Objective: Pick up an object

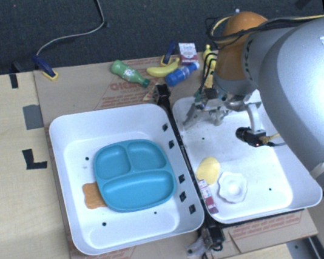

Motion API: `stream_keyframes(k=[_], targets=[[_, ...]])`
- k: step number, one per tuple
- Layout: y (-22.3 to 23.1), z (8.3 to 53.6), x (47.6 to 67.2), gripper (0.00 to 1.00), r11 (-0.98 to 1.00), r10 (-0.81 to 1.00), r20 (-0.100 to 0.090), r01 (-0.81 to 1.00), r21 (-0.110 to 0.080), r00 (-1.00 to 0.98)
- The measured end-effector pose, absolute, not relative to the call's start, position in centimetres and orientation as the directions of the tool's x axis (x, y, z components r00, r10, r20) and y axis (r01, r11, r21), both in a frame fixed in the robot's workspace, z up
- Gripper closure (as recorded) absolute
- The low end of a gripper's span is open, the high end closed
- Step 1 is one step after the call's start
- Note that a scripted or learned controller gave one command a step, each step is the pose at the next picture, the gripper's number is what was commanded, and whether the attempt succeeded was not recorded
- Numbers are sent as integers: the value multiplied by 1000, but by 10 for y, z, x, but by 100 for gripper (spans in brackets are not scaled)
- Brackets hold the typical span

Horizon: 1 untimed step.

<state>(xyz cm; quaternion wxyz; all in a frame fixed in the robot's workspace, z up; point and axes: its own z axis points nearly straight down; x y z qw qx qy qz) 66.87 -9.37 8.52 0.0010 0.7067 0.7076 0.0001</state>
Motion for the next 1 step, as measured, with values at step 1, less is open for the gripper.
stream_keyframes(k=[1], targets=[[-94, 86, 645, 0, 1, 1000, -3, 1000, 1, -1]])
